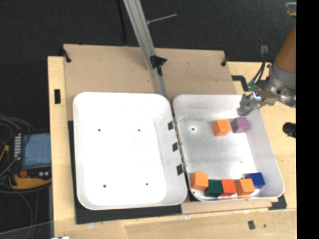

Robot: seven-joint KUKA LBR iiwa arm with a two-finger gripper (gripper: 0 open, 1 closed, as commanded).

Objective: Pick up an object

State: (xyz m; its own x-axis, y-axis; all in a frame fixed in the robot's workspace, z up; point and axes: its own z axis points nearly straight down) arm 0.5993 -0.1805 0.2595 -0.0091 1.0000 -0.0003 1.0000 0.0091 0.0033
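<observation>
A row of blocks (227, 185) lines the right bin's (209, 153) near wall; my gripper (247, 103), jaw state unclear, hangs above the purple block (240, 124): light, rigid, best pinched across flat sides.

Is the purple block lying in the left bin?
No, the purple block lies in the right bin, beside an orange block, near its far edge.

White bins (124, 148), orange block (221, 127), purple block (240, 124), green block (215, 187), blue block (256, 179), tan bench (144, 63)
</observation>
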